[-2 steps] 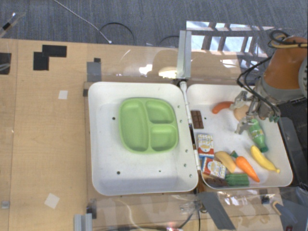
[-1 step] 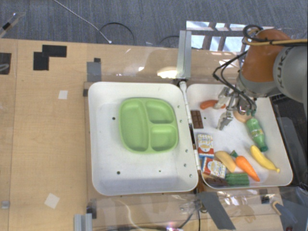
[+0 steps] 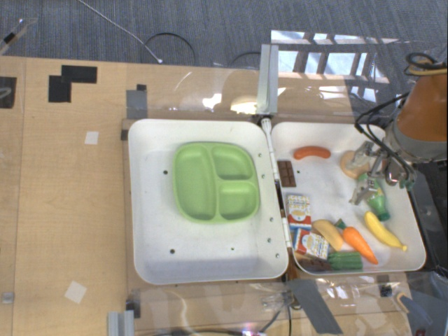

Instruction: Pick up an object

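1. Where the gripper (image 3: pixel 369 185) hangs at the right of the frame, low in the right bin (image 3: pixel 329 137), a green object (image 3: pixel 379 204) lies just beside its tip — likely the target.
2. Whether the claw is spread or pinching cannot be told; nothing is clearly held.
3. Best approach, as a judgement — descend straight, centred on the green piece, clear of the banana (image 3: pixel 384 231) and the tan item (image 3: pixel 353 163).
4. The green tray (image 3: pixel 214 181) sits in the left bin (image 3: pixel 150 201), untouched.

Two white bins sit side by side: the left bin (image 3: pixel 147 208) holds one green divided plate (image 3: pixel 214 182). The right bin (image 3: pixel 329 135), beside that plate, holds one sausage (image 3: pixel 311 152), one carrot (image 3: pixel 360 244), one banana (image 3: pixel 384 231), one chocolate bar (image 3: pixel 285 173) and two small cartons (image 3: pixel 299 209) (image 3: pixel 313 246).
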Controlling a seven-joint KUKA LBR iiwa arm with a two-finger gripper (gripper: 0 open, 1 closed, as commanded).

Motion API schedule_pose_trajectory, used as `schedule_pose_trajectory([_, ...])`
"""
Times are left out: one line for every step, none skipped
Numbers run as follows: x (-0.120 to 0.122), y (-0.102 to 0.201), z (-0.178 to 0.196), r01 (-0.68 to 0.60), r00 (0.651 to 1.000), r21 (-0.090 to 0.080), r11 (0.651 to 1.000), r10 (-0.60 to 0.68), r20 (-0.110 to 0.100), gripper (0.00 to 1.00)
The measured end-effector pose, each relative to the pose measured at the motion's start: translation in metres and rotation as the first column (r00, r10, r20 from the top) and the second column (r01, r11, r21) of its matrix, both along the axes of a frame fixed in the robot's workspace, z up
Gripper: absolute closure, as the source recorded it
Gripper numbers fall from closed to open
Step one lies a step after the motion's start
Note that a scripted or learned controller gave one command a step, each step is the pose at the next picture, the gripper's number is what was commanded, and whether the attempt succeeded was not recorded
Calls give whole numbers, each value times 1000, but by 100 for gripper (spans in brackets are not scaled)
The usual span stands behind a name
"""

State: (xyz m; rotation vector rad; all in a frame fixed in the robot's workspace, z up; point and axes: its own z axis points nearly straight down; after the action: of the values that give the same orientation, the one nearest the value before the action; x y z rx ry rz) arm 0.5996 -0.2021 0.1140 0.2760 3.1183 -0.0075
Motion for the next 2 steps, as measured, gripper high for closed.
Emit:
schedule_pose_trajectory([-63, -5, -24, -142, 990, 0, 990, 142, 4, 0])
schedule_pose_trajectory([-57, -4, -9, -147, 989, -7, 989, 148, 21, 100])
